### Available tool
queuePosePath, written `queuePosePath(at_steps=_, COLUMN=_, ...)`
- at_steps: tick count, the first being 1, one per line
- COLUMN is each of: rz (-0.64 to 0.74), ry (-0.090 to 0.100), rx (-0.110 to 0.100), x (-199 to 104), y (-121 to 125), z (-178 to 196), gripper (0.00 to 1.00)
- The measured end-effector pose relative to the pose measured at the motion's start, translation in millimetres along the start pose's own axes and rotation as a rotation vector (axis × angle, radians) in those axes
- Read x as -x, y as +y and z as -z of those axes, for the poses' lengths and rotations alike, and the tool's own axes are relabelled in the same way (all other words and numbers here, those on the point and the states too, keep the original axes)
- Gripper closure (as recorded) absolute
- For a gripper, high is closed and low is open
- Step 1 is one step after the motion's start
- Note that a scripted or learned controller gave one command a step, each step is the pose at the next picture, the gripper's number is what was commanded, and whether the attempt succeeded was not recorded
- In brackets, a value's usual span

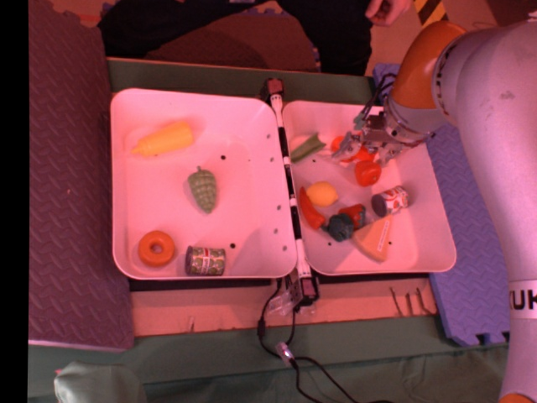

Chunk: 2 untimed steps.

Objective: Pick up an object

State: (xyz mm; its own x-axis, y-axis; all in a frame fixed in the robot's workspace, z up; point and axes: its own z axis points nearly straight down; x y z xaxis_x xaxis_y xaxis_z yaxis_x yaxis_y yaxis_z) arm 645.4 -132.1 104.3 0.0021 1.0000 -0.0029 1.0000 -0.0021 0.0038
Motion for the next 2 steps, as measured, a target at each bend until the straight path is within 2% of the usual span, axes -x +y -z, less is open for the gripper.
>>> queuePosePath(at_steps=1, rz=0.001, ry=-0.001, rx=0.010, x=1.9, y=5.8, z=-4.2, gripper=0.00)
queuePosePath(at_steps=2, rz=-0.001, ry=-0.007, rx=0.026, x=4.0, y=9.7, z=11.8, gripper=1.00)
